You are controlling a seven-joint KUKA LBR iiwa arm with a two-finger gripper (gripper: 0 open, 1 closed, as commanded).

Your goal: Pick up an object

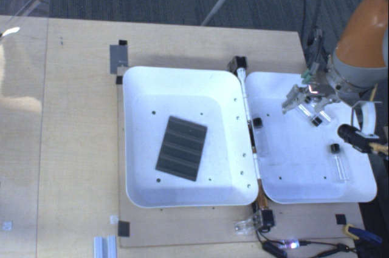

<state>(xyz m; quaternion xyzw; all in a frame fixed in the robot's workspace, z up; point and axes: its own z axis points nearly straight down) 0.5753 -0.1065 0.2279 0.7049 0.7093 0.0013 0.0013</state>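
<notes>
Tool (309, 104) over right bin (285, 184); ribbed pad (182, 147) well apart, left bin (140, 178).

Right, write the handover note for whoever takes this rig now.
Gripper: above the back of the right bin, nothing visible between its fingers; whether they are open or shut cannot be told.
Objects: dark ribbed slab lies flat in the left bin; a small clear tube with a black cap lies in the right bin.
Done: nothing picked up yet.
Left: pick up one object.

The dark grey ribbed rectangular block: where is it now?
The dark grey ribbed rectangular block lies flat, slightly tilted, mid-floor in the left white bin, apart from the gripper over the right white bin.
</notes>
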